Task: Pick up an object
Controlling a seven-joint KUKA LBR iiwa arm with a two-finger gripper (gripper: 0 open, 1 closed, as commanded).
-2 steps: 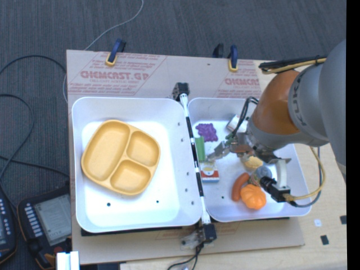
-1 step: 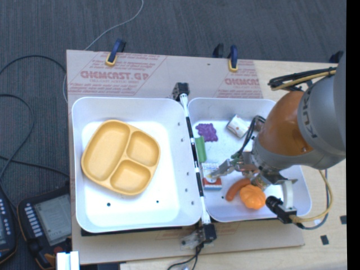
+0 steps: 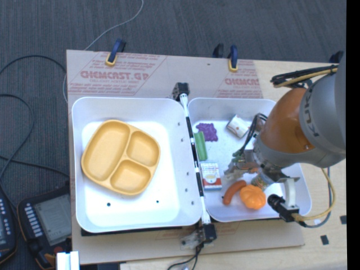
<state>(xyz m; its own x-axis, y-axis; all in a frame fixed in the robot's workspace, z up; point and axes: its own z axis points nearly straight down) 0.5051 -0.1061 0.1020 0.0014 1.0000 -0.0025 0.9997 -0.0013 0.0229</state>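
My gripper [image 3: 241,166] hangs low in the right bin [image 3: 225,107], under the grey arm's orange band. It is just above a red-orange sausage-shaped piece [image 3: 233,191] and to the right of a small red and white carton [image 3: 210,175]. An orange ball-shaped fruit [image 3: 252,198] lies beside the sausage piece at the bin's front. Further back lie a purple grape bunch [image 3: 207,131], a green stick [image 3: 200,144] and a small white block [image 3: 238,126]. The arm hides the right part of the bin.
The left bin [image 3: 90,218] holds a yellow three-compartment plate [image 3: 121,156]. A metal divider rail [image 3: 191,151] runs between the two bins. Blue clamps [image 3: 116,50] hold the board at the back. Cables trail over the floor on the left.
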